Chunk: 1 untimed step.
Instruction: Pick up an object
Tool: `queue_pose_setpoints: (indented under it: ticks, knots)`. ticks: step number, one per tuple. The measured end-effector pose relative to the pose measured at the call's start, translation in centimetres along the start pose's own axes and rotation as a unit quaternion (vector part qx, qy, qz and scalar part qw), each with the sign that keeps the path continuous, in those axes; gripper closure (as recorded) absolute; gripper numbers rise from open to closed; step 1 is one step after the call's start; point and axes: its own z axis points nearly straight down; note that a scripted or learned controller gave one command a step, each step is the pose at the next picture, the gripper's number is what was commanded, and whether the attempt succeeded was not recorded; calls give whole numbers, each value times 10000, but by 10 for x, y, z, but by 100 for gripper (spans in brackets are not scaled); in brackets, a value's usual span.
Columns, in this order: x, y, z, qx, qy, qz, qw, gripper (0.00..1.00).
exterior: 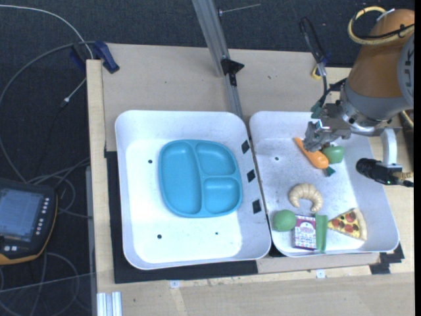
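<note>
Gripper (320, 137) low in right bin (368, 242), at 12 o'clock edge of carrot (312, 154). Jaw state: cannot tell. Carrot flat on bin floor, not lifted. Croissant (306, 195) at 6 o'clock, untouched. Pick not done; grasp and lift remaining.

Light: even, bright overhead, white bins (191, 127) slightly washed out.
Shadows: soft, short.
Focus: mildly soft throughout, grainy dark floor (46, 143).
</note>
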Motion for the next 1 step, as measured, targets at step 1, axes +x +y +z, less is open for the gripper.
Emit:
queue_pose_setpoints:
  ticks: [1]
  knots:
    - [49, -7, 6, 39, 21, -20, 10000, 100]
